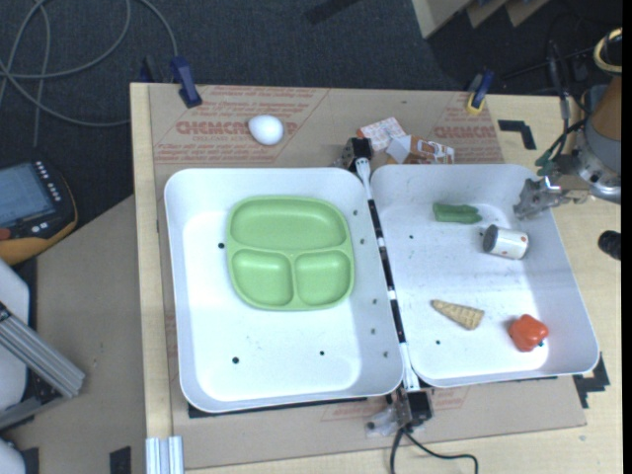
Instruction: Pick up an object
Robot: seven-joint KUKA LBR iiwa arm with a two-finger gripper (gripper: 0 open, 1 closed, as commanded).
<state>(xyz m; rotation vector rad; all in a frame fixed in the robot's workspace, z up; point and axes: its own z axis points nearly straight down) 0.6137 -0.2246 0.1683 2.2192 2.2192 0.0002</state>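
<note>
The right bin (pixel 553 363) holds a green oblong piece (pixel 455 212) near its back, a small white cylinder (pixel 505 242) lying on its side, a tan cone (pixel 458 313) and a red round object (pixel 527 332) near the front right corner. My gripper (pixel 535 199) hangs over the bin's back right corner, just right of the green piece and above the white cylinder. It touches none of the objects, and nothing is visibly held by it.
In the left bin (pixel 197 344) lies a green divided plate (pixel 291 250). A white ball (pixel 265 128) and crumpled wrappers (pixel 400 144) rest on the board behind the bins. Blue clamps (pixel 185 80) (pixel 479 89) grip the board's back edge.
</note>
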